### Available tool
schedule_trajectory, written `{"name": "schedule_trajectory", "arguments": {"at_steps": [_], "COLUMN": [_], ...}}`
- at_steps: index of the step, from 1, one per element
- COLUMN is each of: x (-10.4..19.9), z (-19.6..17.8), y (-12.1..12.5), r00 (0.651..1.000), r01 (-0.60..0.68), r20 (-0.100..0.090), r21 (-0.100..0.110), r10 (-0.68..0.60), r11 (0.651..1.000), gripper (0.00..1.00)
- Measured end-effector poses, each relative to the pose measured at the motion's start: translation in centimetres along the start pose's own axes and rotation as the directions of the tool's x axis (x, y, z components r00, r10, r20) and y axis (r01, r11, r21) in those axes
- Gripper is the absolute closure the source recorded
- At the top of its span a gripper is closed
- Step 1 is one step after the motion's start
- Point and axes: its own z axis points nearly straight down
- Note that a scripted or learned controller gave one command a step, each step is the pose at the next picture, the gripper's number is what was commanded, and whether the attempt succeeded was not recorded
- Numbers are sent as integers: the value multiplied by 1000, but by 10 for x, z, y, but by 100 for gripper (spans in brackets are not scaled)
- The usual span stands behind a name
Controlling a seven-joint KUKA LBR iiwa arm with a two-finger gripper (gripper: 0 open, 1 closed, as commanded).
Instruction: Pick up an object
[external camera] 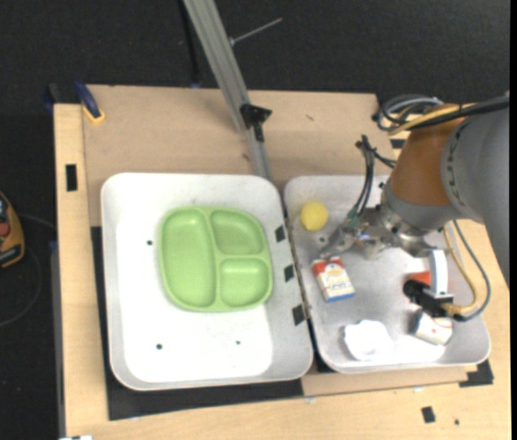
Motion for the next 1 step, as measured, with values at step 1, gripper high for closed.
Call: {"name": "schedule_trajectory", "arguments": {"at_steps": [1], "x": [-1], "z": [-16], "y": [4], "r00": [1000], "r01": [0], "r20": [2], "r21": [-12], "r10": [0], "r11": [1000], "gripper": [100]}}
